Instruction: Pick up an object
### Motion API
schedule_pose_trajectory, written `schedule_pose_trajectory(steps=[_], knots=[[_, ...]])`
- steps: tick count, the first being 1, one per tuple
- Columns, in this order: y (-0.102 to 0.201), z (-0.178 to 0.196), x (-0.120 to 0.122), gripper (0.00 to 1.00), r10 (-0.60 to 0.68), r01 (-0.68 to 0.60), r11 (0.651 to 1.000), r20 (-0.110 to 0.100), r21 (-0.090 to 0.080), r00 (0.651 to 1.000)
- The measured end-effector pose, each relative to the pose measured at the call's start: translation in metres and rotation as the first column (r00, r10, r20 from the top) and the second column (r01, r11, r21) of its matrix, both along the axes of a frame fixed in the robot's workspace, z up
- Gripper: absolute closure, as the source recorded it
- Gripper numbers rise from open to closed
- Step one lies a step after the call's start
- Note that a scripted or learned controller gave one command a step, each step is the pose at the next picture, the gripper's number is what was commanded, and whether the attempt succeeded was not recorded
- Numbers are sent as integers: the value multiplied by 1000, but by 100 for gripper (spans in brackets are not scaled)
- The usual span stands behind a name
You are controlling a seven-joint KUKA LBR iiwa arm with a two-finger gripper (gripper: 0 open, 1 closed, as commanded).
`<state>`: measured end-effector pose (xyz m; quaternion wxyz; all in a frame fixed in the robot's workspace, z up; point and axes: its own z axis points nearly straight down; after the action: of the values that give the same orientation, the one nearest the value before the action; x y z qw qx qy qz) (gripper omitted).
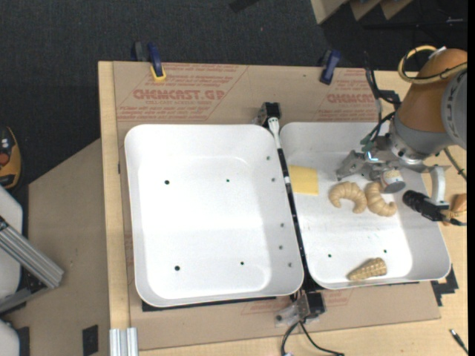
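The right bin (415,251) holds a yellow flat block (303,179) at its left wall. Two tan croissant-shaped pieces lie side by side in the middle, one (346,194) to the left and one (380,201) to the right. A ridged tan cone (368,270) lies near the front edge. My gripper (366,167) hangs just behind the two croissants, low over the bin's back half. Its fingers (346,168) are spread open with nothing between them.
The left bin (148,199) sits beside the right one, with a black divider strip (286,191) between them. Blue clamps (156,58) hold the cardboard base at the back. The arm's orange band (434,87) stands over the right bin's back right corner.
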<state>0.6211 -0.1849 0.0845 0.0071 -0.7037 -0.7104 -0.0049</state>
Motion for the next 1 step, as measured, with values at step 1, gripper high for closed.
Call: schedule_pose_trajectory(steps=[1], knots=[[84, 126, 23, 0, 1, 0, 1000, 18, -17, 1000]])
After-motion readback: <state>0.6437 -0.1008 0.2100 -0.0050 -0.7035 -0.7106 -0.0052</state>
